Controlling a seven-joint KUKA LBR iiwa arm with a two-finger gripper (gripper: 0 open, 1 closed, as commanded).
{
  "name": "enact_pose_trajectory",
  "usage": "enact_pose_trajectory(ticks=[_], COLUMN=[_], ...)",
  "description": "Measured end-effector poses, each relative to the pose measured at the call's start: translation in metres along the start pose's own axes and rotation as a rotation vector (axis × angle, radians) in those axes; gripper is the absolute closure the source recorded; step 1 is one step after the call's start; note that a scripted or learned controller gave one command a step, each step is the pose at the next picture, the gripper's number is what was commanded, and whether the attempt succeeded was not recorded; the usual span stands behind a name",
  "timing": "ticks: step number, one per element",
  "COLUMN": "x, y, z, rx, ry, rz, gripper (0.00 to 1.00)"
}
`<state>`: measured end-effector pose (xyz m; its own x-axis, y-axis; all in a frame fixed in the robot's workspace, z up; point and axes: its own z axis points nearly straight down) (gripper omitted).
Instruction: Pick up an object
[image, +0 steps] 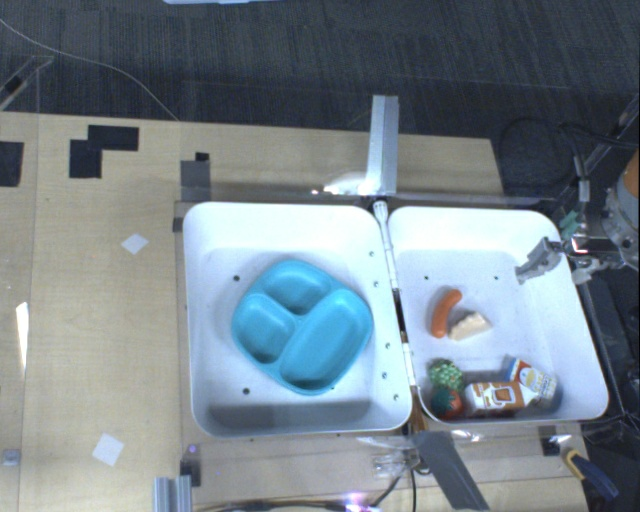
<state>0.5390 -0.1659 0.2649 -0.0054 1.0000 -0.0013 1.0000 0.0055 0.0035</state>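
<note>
1. Though small and blurred at this slant, reads as a gripper (540, 260), hung over the right rim of the right bin (480, 218) and angled down and left toward the white floor.
2. Cannot tell whether wide or narrow: too blurred and too small to judge.
3. Joins the arm (612, 222) at the view's right edge, among dark cables.
4. Stands well apart from every item in that bin, with bare white floor between.
5. Nearest to it: a sausage (446, 310), orange, near the bin's middle, lying roughly lengthwise toward the camera and slightly tilted.
6. Just beside the sausage's lower right end: a pale wedge (471, 325); touching or not, cannot tell.
7. Along the near wall: a carton (500, 397), orange and white, lying on its side.
8. Just beside the carton's left end, in the near-left corner: a green-and-red lump (445, 385), too small to name.
9. Across the divide, in the left bin (215, 300): a blue plate (300, 325) with three compartments, sitting mid-bin, turned at an angle to the walls.
10. Under both bins: a pale wooden bench (90, 330), with a metal post (384, 140) behind the seam between them.
</note>
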Motion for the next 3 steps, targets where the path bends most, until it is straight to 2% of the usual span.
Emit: enact_pose_trajectory(ticks=[1,2,3], x=[0.052,0.062,0.061], y=[0.030,0.016,0.019], z=[0.059,0.176,0.163], rx=[0.001,-0.009,-0.018], ry=[0.001,0.000,-0.004], rz=[-0.007,-0.166,-0.166], gripper=[0.00,0.00,1.00])
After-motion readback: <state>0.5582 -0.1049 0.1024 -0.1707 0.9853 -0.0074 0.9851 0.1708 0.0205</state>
